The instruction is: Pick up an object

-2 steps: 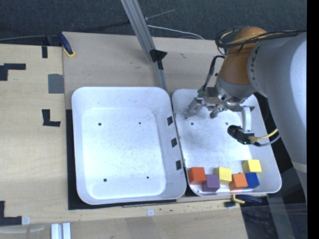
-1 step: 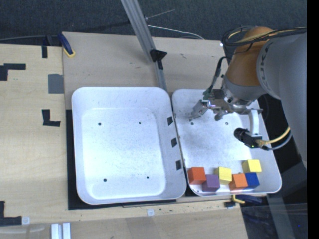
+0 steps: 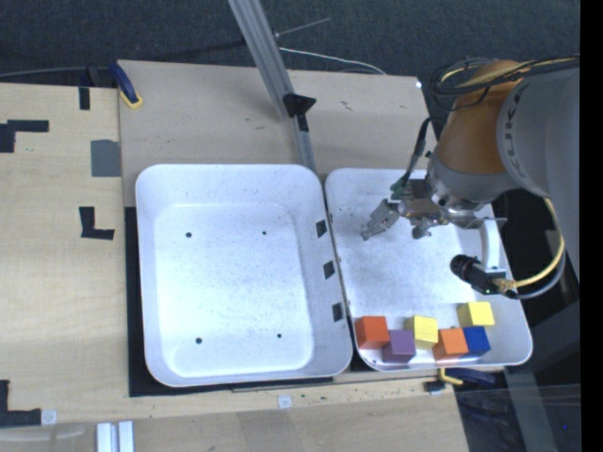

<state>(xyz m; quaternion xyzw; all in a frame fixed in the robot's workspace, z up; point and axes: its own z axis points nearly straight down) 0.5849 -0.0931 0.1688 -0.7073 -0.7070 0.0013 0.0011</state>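
Six small coloured cubes sit along the right white plastic bin's (image 3: 372, 252) 6 o'clock rim: orange cube (image 3: 372, 330), purple cube (image 3: 401, 345), yellow cube (image 3: 425, 330), second orange cube (image 3: 451, 342), blue cube (image 3: 477, 340), second yellow cube (image 3: 478, 314). Farther back, toward 12 o'clock, the metal pincer (image 3: 399, 223) hangs over bare bin floor, fingers apart, gripping nothing.

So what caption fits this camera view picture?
Robot arm hovers over the right bin, blocks waiting along its near edge.
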